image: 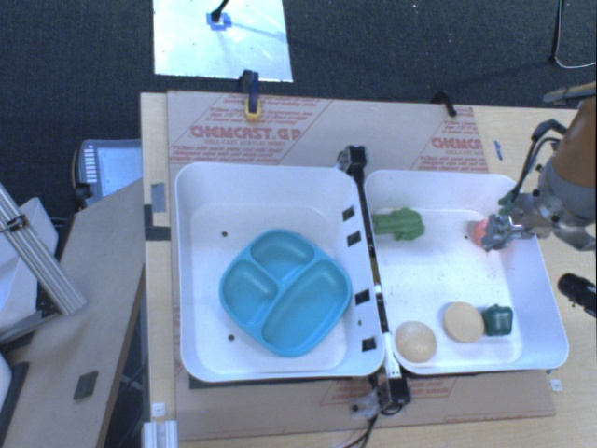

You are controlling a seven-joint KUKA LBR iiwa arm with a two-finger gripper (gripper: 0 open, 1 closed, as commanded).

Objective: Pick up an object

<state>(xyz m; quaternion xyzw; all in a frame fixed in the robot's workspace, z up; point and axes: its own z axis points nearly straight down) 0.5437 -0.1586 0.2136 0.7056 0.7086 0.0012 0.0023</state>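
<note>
The arm (571, 171) is reaching in from the right and hanging its gripper (499, 229) over the far right side of the right bin (532, 278). Right at its tip a small red-orange thing (479, 233) is showing, touching or just beside the metal. Whether it is sitting between the jaws or merely next to them I cannot tell, and I cannot tell how the jaws are standing either; the tip is too small and blurred.

Other candidates are lying in the same bin: a green piece (399, 223) near the far left corner, two pale round pieces (416, 341) (463, 321) along the near edge, and a dark green block (498, 320) touching the second of them. The left bin (201, 250) is holding a blue tray (284, 292).

I am judging this as the grasp step on the red-orange thing. The next move is calling for a firm close around it, if that is not already done, then a straight lift clear of the bin wall close by.
</note>
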